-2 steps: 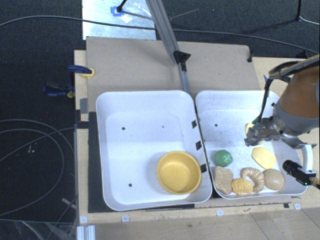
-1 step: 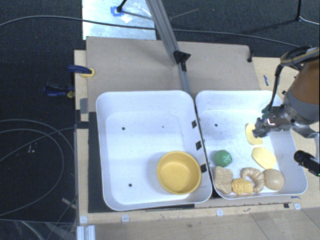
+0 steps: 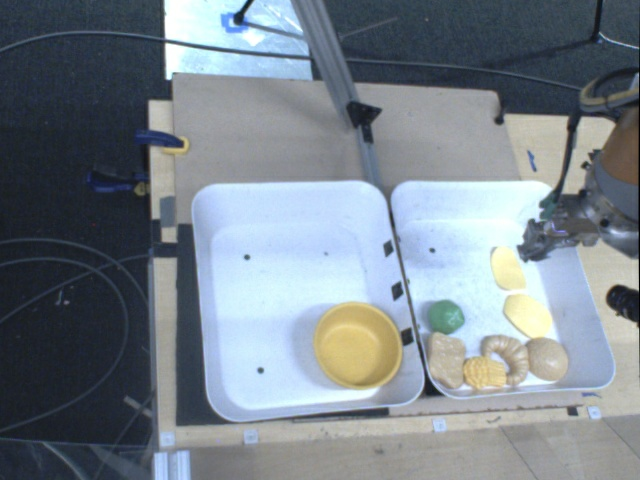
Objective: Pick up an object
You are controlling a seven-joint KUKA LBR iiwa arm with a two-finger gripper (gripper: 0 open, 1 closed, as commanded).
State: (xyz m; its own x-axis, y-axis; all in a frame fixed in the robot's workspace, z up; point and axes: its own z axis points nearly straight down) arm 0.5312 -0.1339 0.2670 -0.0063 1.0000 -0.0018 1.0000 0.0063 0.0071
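The end effector (image 3: 533,240), grip state unclear, hovers near a pale yellow chip (image 3: 508,268), likely light, thin, best pinched across its edges.

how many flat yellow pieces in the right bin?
2. One yellow piece lies just below the pincer; the other yellow piece sits nearer the front, above the tan round item. None look hidden.

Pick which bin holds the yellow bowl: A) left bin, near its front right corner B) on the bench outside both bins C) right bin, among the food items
A: the yellow bowl sits in the left bin, toward its front right corner, while the green item and the other food pieces lie in the right bin.
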